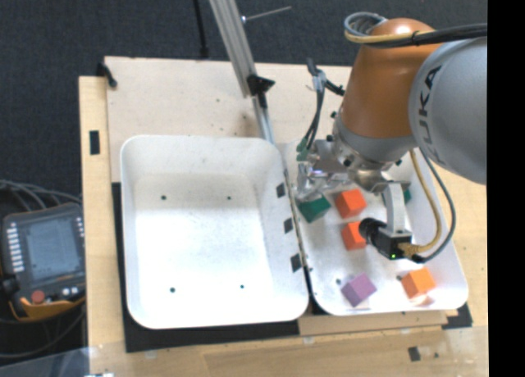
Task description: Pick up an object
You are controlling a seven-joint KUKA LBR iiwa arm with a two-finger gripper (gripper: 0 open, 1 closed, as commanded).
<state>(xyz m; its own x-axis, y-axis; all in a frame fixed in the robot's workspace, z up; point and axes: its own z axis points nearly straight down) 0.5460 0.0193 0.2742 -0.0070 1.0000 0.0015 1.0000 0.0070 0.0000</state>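
The tool (316,191) hangs below the orange-banded wrist, over the left part of the right bin (447,285), close to the wall it shares with the left bin (197,150). Whether it is open or closed cannot be told from here; the wrist and cabling hide that part. A green block (313,207) sits directly beneath the tool, touching or nearly touching it, though a grip on it is not visible. In the same bin lie an orange block (352,202) just right of the green one, a second orange block (353,235) below it, a purple block (358,289) near the front wall, and a third orange block (418,283) toward the front right corner. Both bins rest on the bench (164,97).
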